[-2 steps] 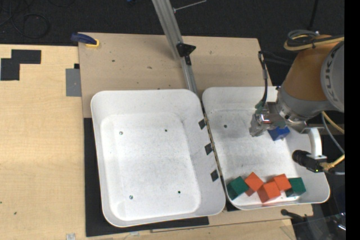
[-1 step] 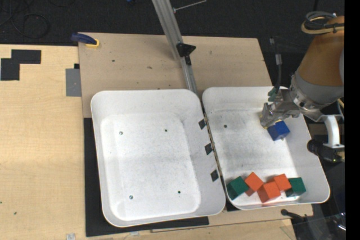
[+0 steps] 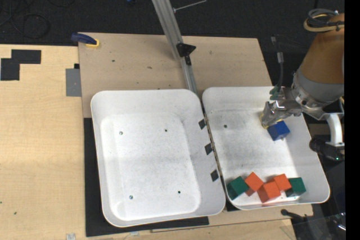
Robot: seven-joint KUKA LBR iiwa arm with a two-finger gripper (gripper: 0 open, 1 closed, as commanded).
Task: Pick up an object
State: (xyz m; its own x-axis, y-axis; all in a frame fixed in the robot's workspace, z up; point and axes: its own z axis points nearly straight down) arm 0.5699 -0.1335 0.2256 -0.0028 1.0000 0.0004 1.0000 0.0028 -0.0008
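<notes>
Clearly, in the camera view, the grasp stage of the pick is judged to be in hand: the gripper is seen low over the right bin, near its right edge, and the blue block is seen touching or just beneath the fingertips. Whether the block is actually clamped, or merely lying under the fingers, cannot be told, since the metal fingers are blurred into one pale mass; the pincer's state is therefore left undecided. A straight lift would be called for next if the block is held, and a fresh closing on it if it is not. Other candidates are gathered along the front edge of the same bin: a green block, an orange block, a red-orange block, a further orange block and a second green block, packed closely and partly touching. The left bin is set beside it on the wooden bench. An aluminium rail is propped over the bench's back edge, against dark flooring.
</notes>
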